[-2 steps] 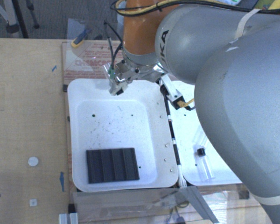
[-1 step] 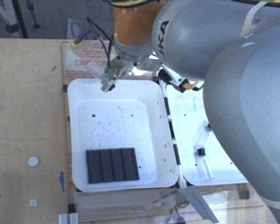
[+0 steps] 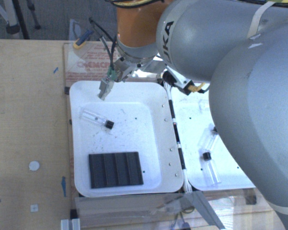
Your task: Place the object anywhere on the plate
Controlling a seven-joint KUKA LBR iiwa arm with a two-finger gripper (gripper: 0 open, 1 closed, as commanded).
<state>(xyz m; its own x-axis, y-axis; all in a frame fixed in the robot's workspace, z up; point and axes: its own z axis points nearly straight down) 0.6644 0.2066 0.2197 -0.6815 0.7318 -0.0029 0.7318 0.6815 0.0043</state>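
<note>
A small clear vial with a black cap (image 3: pixel 97 118) lies on its side in the upper left of the left bin (image 3: pixel 156 128). A dark ribbed rectangular plate (image 3: pixel 115 169) lies flat near that bin's front edge. My gripper (image 3: pixel 104 90) hangs over the bin's back left corner, above and behind the vial and apart from it. Nothing is visible in the gripper. The grey arm with its orange band (image 3: pixel 139 13) reaches in from the upper right.
The right bin (image 3: pixel 192 123) holds another clear vial with a black cap (image 3: pixel 209 159), partly hidden by the arm. A printed cardboard sheet (image 3: pixel 86 59) lies behind the left bin. Bare wooden bench (image 3: pixel 24 119) stretches to the left.
</note>
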